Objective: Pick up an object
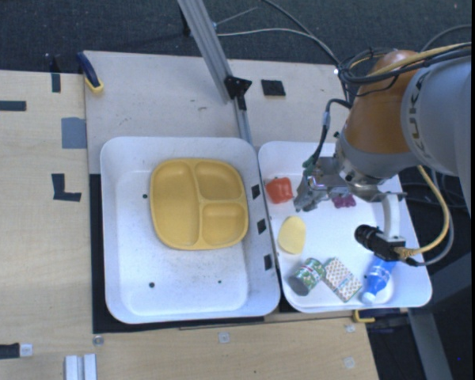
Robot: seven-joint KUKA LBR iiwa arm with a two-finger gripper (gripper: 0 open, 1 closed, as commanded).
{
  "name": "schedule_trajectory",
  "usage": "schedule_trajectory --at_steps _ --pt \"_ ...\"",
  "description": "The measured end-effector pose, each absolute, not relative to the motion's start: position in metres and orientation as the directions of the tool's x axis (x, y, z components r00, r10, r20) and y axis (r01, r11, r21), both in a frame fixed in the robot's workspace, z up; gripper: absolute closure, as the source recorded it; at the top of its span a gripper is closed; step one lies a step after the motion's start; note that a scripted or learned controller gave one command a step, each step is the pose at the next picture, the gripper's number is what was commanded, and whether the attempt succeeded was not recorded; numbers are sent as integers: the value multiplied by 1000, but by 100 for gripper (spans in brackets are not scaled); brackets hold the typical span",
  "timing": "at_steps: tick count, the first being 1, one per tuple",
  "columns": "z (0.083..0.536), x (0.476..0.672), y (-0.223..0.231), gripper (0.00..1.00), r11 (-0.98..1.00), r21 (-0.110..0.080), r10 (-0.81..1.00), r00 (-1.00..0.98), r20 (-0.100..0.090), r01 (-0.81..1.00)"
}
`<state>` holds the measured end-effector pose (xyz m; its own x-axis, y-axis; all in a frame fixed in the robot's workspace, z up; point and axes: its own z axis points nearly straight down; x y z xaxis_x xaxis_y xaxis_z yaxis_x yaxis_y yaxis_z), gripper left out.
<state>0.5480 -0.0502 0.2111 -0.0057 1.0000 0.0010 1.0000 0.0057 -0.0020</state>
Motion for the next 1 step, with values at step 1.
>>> schedule_trajectory --at_steps 1 --pt "206 571 6 100 8 -1 1000 -8 2 1000"
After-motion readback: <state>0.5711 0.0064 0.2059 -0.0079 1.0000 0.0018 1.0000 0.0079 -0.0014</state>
